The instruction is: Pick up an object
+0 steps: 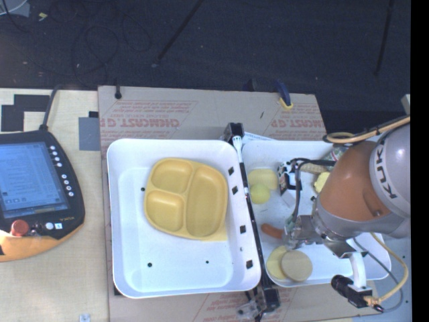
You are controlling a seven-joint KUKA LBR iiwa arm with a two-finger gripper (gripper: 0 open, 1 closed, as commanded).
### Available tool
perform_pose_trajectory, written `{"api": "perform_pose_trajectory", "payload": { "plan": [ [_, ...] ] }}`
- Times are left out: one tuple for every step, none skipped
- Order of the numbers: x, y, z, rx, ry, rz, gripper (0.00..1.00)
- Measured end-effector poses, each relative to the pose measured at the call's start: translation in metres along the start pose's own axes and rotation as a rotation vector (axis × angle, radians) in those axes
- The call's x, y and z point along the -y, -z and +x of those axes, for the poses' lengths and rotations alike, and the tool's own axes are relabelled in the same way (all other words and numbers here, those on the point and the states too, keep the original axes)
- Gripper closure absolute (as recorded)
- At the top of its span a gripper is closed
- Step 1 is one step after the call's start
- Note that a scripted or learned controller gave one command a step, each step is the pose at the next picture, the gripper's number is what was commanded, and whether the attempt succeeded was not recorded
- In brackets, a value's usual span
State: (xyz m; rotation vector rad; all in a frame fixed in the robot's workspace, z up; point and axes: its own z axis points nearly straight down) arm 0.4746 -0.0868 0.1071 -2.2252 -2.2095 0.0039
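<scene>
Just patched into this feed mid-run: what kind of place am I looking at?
Most likely a robotics lab bench, not a kitchen: a KUKA arm reaches over two white bins, a teach pendant lies alongside, and the food-like items look like toys.

Right bin (265, 154) has the loose bits: two pale yellow-green balls (261, 184) touching each other at about 10 o'clock, a small reddish sausage thing (271, 231) lying flat near 8, and two tan round discs (289, 265) overlapping at 7.
</scene>
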Motion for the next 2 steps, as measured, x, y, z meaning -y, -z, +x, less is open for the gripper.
{"api": "perform_pose_trajectory", "payload": {
  "plan": [
    [0.000,-0.001,0.000,0.000,-0.002,0.001,0.00],
    [-0.034,0.085,0.092,0.003,0.012,-0.013,0.00]
  ]
}}
